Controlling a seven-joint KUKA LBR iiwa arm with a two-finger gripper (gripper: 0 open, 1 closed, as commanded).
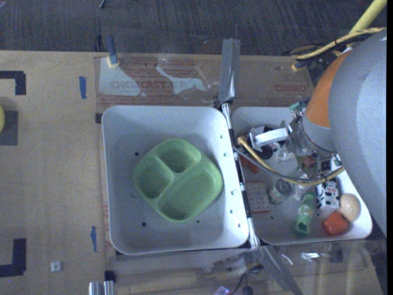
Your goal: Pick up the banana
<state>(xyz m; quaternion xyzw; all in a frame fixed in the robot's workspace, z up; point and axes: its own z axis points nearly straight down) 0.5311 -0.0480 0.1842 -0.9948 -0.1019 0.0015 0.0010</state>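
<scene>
My gripper (pixel 305 163) hangs low over the middle of the right bin (pixel 362 229), under the grey arm with its orange band (pixel 320 106). The wrist and its cabling cover the bin's centre and hide whatever lies beneath them. Around the gripper lie a small grey can (pixel 279 191), a green bottle (pixel 304 217), a black-and-white patterned box (pixel 331 195), a red-orange piece (pixel 335 224) and a pale round thing (pixel 350 206). Nothing can be seen held in the gripper.
The left bin (pixel 120 226) holds a green divided plate (pixel 178 179) near its middle. A small orange bit (pixel 249 162) lies by the right bin's left wall. The arm's bulk fills the space to the right of the bins.
</scene>
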